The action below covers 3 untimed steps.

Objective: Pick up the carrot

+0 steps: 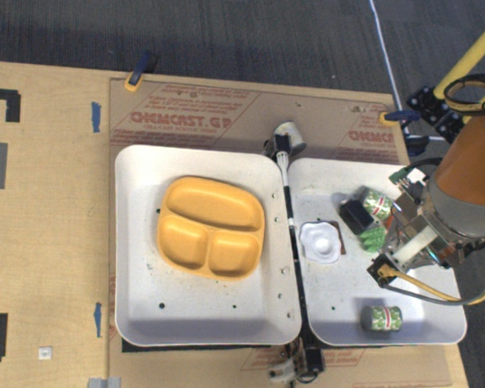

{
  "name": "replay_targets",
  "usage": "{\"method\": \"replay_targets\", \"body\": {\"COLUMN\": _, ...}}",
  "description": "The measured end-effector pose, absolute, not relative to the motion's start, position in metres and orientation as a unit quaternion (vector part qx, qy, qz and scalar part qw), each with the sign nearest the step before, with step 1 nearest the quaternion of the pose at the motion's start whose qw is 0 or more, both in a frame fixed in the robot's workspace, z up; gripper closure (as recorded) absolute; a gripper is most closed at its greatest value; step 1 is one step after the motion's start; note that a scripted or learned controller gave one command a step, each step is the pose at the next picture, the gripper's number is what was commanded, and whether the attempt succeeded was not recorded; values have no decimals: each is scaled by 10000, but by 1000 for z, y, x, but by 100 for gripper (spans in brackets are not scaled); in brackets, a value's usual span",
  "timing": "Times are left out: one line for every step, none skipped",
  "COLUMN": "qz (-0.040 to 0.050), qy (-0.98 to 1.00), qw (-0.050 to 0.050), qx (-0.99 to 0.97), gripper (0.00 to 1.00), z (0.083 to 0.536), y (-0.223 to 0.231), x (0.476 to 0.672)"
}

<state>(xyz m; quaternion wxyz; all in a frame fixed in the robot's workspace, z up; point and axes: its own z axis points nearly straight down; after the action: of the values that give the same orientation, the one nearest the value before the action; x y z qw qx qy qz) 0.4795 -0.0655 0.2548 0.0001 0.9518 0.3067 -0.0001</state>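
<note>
Tabletop point(44, 218), right bin point(343, 289) at 3 o'clock: gripper point(398, 230) hangs over it, grip state unreadable; carrot's spot cannot be told, perhaps under the arm point(474, 162); judged a light, stiff, smooth toy, best pinched across mid-body.

Arm point(470, 191): fat, round body. Wide orange band point(476, 158), smooth and matte. Under it a grey collar point(461, 217) with a lighter grey rim on its lower edge. Black cables point(472, 87) loop in a bundle above the orange part and run past black clamp pieces point(428, 106). A thick yellow hose point(484, 40) meets the bundle. Gripper point(405, 214): small pale grey and silver metal parts with dark gaps between. Screws and labels are too small to tell.
</note>
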Motion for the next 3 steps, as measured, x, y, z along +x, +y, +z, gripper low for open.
{"method": "replay_targets", "body": {"qz": -5, "qy": 1634, "qw": 0, "qx": 9866, "gripper": 100, "z": 280, "y": -83, "x": 489}}
{"method": "replay_targets", "body": {"qz": -8, "qy": 1630, "qw": -4, "qx": 9866, "gripper": 0, "z": 280, "y": -83, "x": 489}}
{"method": "replay_targets", "body": {"qz": -16, "qy": 2299, "qw": -19, "qx": 9732, "gripper": 0, "z": 237, "y": -145, "x": 479}}
